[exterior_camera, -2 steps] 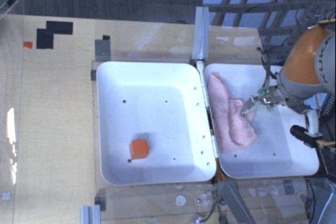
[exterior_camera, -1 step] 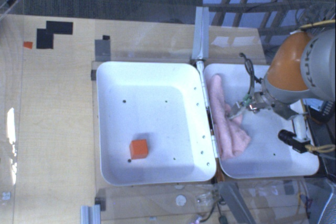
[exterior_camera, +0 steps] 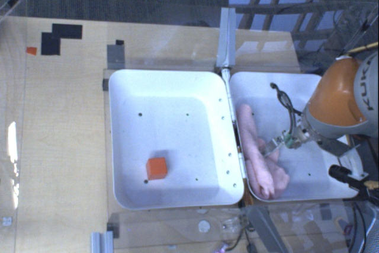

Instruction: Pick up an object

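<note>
Reaching in from the right, my gripper (exterior_camera: 277, 147) sits low over the right bin (exterior_camera: 308, 181), tip just beside or touching the pink cloth roll (exterior_camera: 256, 148) that lies along the bin's left wall. Whether the gripper is clenched, released or grasping anything I cannot tell from this slant. I judge this the approach-to-grasp step on the roll. Next calls for settling squarely over its middle, then closing and lifting. An orange cube (exterior_camera: 157, 168) rests well apart in the left bin (exterior_camera: 172, 92).

Arm (exterior_camera: 339, 98) reaching from right, wrist bent low leftward
</note>
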`<state>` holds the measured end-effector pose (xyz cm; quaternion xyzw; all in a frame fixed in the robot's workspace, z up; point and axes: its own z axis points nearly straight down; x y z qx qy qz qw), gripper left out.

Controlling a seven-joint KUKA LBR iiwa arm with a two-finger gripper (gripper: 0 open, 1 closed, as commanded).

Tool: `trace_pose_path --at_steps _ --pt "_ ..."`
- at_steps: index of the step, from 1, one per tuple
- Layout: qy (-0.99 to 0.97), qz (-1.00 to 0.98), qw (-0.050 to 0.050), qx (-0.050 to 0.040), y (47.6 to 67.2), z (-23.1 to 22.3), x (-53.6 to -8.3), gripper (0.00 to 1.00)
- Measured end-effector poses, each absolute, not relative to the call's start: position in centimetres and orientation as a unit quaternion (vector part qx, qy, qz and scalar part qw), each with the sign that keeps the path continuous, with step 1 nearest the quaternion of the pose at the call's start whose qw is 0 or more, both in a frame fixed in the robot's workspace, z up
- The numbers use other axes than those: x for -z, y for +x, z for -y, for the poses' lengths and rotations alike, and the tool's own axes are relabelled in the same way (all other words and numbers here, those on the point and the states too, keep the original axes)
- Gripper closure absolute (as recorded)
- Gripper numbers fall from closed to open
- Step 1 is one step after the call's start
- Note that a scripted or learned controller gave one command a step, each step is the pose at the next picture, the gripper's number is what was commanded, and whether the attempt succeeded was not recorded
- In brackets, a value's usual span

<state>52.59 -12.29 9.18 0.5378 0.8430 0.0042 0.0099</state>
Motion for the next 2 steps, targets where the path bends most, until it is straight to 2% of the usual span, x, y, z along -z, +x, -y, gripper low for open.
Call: trace_pose_path --at_steps 1,2 --pt "0.590 -0.808 0.009 -0.0037 53.4 10.1 -9.1 0.00" --pt "0.645 -0.764 0.007 -0.0041 59.7 9.0 -9.1 0.00"
